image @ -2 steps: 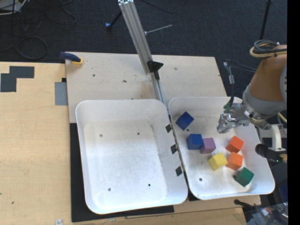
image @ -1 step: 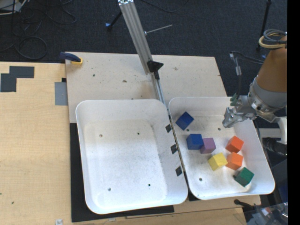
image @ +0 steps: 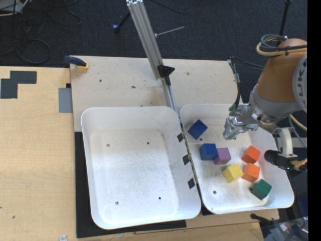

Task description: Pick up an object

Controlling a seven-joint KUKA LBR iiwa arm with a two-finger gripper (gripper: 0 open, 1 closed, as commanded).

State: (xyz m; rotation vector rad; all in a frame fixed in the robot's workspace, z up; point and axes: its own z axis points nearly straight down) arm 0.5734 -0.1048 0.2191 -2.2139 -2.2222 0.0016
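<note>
Hand (image: pixel 233 129) over right bin (image: pixel 281 202), grip state unclear, nothing visibly held. Blocks in that bin, purple block (image: pixel 222 155) nearest below. Pick not yet done.

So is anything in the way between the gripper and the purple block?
Nothing visible. The gripper hangs in the right bin just up-right of the purple block, with bare bin floor between them; a blue block touches its far side.
</note>
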